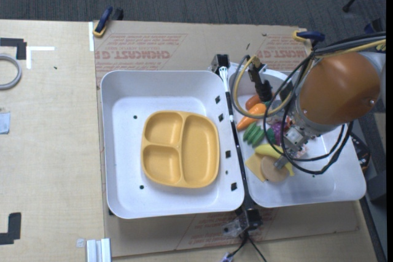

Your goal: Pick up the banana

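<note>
Left white shallow plastic bin [116, 150]: holds one yellow three-compartment plastic tray [181, 148], lying flat near centre. Right white shallow plastic bin [319, 188], touching the first along a shared edge fixed with black clips: crowded at its 9 o'clock side with toy food. Orange carrot-shaped piece [255, 109] at 11 o'clock of the pile; green vegetable pieces [252, 134] just below; small purple item [276, 130] beside them. Yellow banana [269, 150] at 7 o'clock of the gripper, touching a tan round slice [269, 169]. Two-finger gripper [288, 153] of the grey arm with orange band [339, 89], low over the pile, just beside the banana; finger state cannot be told.
</note>
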`<state>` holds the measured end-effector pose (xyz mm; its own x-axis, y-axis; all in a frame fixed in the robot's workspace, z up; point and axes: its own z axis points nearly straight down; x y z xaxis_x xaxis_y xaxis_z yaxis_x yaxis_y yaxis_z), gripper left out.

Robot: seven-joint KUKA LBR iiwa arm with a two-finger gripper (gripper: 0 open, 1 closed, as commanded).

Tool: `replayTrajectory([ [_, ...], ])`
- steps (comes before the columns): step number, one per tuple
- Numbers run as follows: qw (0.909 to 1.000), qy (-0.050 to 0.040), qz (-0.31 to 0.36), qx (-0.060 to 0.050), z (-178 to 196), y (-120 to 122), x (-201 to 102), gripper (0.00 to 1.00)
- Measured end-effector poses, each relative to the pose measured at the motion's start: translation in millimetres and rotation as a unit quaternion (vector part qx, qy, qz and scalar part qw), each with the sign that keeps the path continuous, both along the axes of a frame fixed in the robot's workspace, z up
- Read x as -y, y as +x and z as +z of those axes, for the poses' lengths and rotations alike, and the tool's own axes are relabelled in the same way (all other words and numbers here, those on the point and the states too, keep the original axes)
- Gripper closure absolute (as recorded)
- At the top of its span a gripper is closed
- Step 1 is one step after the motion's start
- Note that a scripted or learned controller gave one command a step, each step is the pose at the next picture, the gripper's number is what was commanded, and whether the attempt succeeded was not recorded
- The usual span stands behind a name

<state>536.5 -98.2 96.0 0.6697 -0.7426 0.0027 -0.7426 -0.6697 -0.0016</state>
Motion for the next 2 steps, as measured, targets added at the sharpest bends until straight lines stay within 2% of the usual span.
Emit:
replayTrajectory([
  [1,1.0000,0.0008,0.001,0.001,-0.2,0.3,-0.6,0.00],
  [2,0.9856,0.0012,0.169,0.000,-1.8,37.1,11.1,0.00],
])
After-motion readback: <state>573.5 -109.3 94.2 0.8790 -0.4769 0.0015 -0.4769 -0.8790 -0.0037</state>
